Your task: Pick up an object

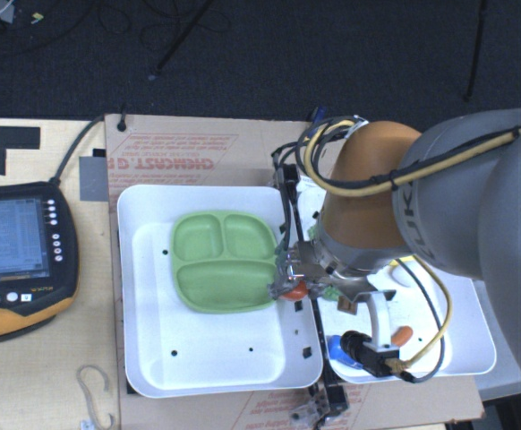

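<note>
A green divided plate (pixel 225 262) lies in the left white bin (pixel 153 348). The arm covers most of the right bin (pixel 471 356), its orange band and grey wrist hanging over the wall between the two bins. My gripper (pixel 294 285) is low at that wall, touching the plate's right edge. A small red-orange piece (pixel 296 288) shows at the gripper's tip; whether it is held is unclear. In the right bin a blue object (pixel 341 349) and a small orange object (pixel 404 335) lie near the front.
A teach pendant (pixel 14 249) rests on the bench at far left. Cardboard (pixel 175 155) underlies the bins. Black and yellow cables (pixel 422 352) loop from the wrist over the right bin. A black clamp (pixel 323 406) sits at the front edge between the bins.
</note>
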Controlling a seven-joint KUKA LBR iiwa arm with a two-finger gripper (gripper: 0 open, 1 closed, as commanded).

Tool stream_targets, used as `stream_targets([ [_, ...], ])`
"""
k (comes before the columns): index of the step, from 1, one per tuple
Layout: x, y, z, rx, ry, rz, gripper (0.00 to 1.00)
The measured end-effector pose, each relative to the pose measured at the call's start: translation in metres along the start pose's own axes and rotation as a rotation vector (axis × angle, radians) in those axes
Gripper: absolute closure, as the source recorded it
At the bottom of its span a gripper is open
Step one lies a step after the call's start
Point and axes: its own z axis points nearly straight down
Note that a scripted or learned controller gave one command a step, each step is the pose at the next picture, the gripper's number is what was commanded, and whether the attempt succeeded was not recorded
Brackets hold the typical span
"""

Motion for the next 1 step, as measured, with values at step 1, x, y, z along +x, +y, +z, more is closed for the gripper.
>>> stream_targets([
  [1,0.0009,0.0024,0.0028,0.0,-0.002,0.005,1.0],
])
